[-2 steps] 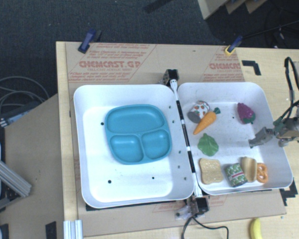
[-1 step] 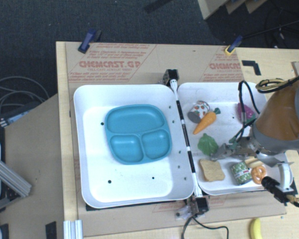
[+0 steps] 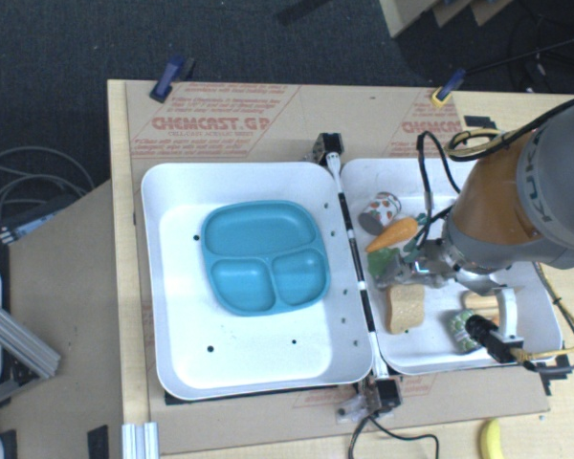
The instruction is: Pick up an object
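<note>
Carrot (image 3: 393, 234) lies in the right bin (image 3: 545, 338) beside a tan sponge block (image 3: 405, 308) and a speckled ball (image 3: 386, 204), just by the gripper (image 3: 402, 264). Its grip cannot be told. A blue divided tray (image 3: 264, 255) sits in the left bin (image 3: 172, 333).

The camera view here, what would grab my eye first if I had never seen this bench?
Probably the blue divided tray, lying alone in the left bin. Next comes the bulky grey and orange arm reaching over the right bin, with its gripper down among small things there: an orange carrot and a tan sponge.
</note>
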You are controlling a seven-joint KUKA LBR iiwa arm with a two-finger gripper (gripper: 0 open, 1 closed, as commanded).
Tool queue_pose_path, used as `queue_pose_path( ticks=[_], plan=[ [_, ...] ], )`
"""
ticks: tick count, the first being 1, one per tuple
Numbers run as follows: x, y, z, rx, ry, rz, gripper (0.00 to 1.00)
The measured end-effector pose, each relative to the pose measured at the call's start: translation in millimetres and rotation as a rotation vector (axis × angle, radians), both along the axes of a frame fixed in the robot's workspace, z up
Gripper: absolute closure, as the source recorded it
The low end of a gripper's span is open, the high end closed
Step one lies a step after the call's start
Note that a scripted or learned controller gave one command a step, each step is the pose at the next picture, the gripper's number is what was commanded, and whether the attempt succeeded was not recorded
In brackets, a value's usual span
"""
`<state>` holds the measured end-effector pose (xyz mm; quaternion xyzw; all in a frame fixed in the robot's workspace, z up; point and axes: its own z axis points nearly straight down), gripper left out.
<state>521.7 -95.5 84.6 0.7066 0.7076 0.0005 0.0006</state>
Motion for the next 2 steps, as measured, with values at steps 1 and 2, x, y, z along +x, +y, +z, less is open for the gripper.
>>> queue_pose_path(
  ticks=[1, 2],
  plan=[
    [-42, 4, 0, 0.001, 0.004, -0.002, 0.00],
    [38, -69, 53, -0.001, 0.000, -0.002, 0.00]
  ],
)
